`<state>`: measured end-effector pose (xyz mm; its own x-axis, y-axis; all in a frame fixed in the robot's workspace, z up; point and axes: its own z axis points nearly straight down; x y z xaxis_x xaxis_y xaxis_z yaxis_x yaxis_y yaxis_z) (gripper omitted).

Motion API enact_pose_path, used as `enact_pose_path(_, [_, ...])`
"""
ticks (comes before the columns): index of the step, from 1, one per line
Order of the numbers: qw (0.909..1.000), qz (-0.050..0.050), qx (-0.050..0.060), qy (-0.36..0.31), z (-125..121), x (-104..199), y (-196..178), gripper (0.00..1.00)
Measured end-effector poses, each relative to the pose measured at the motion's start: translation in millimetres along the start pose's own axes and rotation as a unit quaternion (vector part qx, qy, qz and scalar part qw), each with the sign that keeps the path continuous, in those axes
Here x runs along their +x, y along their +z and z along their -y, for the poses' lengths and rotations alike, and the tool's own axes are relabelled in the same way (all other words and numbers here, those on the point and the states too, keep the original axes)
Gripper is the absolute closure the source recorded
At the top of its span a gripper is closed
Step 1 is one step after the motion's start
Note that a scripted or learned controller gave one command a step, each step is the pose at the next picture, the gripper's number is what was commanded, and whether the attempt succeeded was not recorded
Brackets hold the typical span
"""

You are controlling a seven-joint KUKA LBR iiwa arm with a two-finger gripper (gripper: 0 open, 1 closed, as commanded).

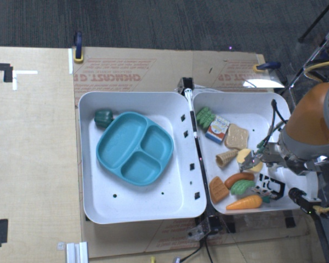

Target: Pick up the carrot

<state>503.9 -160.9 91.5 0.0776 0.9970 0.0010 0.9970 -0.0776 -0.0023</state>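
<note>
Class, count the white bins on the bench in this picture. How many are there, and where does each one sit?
2. The left bin holds a blue divided plate and a small green item. The right bin holds the toy foods, including the carrot.

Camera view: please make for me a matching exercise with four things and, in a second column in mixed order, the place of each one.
Things:
1. carrot
2. blue plate
3. slice of bread
4. gripper

Places:
A. in the left bin, filling its middle
B. at the near edge of the right bin, below the other toy food
C. over the right bin, by the yellow piece
D. in the upper middle of the right bin, right of the small carton

Pairs: 1-B, 2-A, 3-D, 4-C
</note>
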Motion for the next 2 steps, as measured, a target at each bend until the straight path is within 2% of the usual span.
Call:
enact_pose_path(1, [0.9998, 0.0, 0.0, -0.017, -13, 12, 0, 0.0])
enact_pose_path(2, [0.9878, 0.0, -0.001, -0.156, 27, 22, 0, 0.0])
